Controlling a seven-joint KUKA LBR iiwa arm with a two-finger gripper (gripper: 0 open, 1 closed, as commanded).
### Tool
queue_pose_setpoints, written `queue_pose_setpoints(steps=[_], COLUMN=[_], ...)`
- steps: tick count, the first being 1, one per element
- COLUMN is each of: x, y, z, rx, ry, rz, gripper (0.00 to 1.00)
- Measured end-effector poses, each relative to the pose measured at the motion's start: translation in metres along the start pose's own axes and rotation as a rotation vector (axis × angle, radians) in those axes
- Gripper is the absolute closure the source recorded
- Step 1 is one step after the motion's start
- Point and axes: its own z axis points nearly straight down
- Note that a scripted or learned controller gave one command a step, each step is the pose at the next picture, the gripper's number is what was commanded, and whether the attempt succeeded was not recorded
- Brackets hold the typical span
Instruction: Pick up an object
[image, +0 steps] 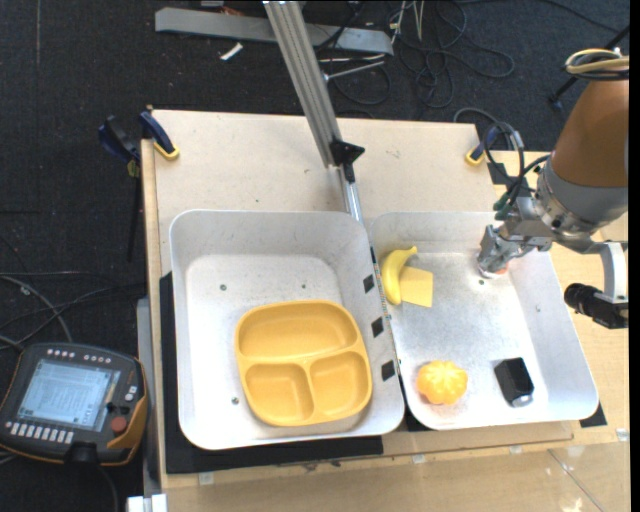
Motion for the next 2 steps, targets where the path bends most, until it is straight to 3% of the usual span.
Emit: queue_pose_setpoints(steps=[2], x=[0.1], y=[0.018], z=[-0.001], rx=[0.004], ry=[0.002], rz=[-0.006], gripper=[1.0])
